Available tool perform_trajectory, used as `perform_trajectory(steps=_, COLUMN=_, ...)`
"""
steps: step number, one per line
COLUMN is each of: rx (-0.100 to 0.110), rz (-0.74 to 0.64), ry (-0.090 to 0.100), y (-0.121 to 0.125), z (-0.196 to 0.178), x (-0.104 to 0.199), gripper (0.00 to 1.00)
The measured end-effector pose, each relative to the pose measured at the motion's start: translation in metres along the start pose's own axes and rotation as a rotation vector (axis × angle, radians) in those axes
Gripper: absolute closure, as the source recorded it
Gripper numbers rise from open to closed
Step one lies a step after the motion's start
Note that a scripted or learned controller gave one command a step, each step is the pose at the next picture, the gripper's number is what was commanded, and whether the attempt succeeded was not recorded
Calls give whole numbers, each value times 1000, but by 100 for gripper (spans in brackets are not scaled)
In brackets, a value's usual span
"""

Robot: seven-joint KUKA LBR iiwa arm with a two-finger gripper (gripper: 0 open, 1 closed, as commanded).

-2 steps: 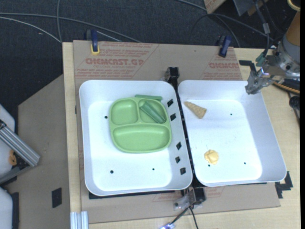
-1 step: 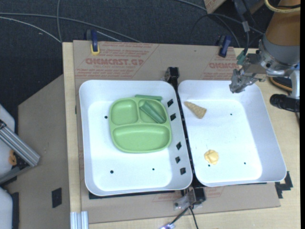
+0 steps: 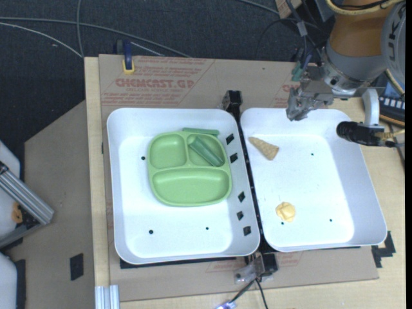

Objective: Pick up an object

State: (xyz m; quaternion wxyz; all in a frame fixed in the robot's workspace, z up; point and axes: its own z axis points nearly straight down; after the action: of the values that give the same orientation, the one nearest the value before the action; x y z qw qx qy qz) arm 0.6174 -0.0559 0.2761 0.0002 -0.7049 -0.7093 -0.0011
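A tan wedge-shaped piece [image 3: 264, 147] lies near the back left of the right bin [image 3: 335, 198]. A small yellow lump [image 3: 286, 212] rests toward that bin's front. In the left bin [image 3: 129, 198] sits a green divided plate [image 3: 188, 169] with a green object [image 3: 207, 149] in its back right compartment. My gripper [image 3: 299, 111] hangs over the back rim of the right bin, up and to the right of the tan wedge, with nothing seen between its fingers.
A black divider with clips [image 3: 239, 159] runs between the two bins. Cables and a black fitting [image 3: 358, 132] sit at the right bin's back right corner. Cardboard [image 3: 161, 79] lies under the bins.
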Motion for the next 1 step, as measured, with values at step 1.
perform_trajectory(steps=1, rx=4, rz=1, ry=0, y=10, z=20, x=55, gripper=100)
